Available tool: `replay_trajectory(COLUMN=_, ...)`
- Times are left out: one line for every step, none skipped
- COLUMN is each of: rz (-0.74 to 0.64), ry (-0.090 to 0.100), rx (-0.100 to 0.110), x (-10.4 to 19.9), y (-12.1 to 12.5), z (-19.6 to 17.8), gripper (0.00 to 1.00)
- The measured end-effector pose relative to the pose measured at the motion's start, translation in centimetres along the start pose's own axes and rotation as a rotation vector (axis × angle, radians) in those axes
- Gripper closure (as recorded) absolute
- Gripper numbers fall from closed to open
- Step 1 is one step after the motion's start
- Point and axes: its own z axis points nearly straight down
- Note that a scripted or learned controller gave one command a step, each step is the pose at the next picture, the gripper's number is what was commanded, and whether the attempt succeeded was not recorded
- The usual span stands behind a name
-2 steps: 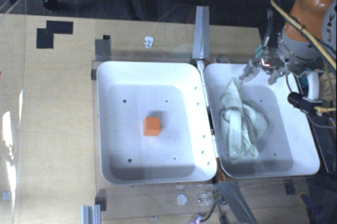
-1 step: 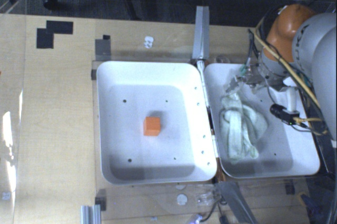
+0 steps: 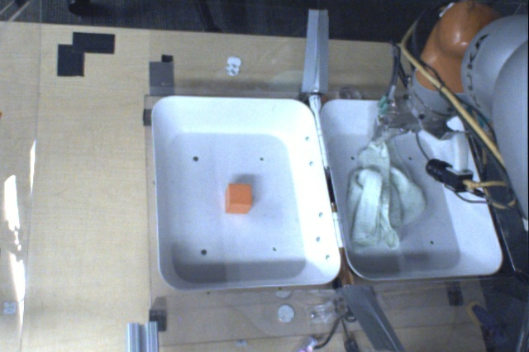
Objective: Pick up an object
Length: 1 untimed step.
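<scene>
Listing stock, we log a gripper (image 3: 388, 126) pinching the pale cloth (image 3: 378, 197), partly raised in the right bin (image 3: 479, 251); orange cube (image 3: 239, 198) untouched, lift unfinished.

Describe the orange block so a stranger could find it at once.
Start at the two white bins side by side and take the left bin, the one away from the arm. The orange block lies alone near its middle. It is small, bright and cube-shaped, unlike the pale crumpled cloth in the right bin.
</scene>
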Motion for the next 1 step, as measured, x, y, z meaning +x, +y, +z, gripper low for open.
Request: replay_trajectory(rz=-0.079, ry=0.001, rx=0.004, x=5.02, y=2.53, z=-10.64, gripper=1.00)
